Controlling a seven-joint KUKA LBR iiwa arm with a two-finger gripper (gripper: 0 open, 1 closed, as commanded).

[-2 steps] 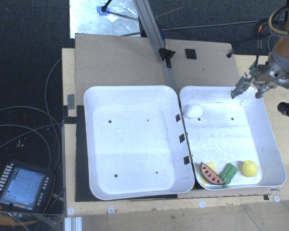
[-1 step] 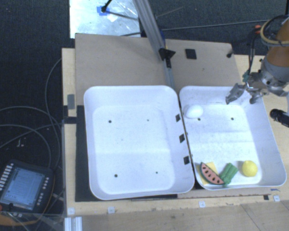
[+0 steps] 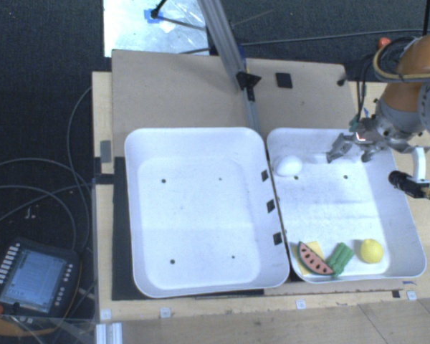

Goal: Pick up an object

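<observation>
White right bin (image 3: 398, 213): white ball (image 3: 288, 165), watermelon slice (image 3: 313, 258), green piece (image 3: 340, 257), yellow lemon (image 3: 371, 250). Gripper (image 3: 352, 150) above far edge, fingers spread, grasping nothing.

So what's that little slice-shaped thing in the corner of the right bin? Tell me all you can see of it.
It looks like a toy watermelon slice: a red face with dark seed specks and a green rind along its curved edge, probably plastic. It lies flat on the floor of the right bin, in the near left corner. A pale yellow piece pokes out behind it, and a green toy lies against its right end.
</observation>
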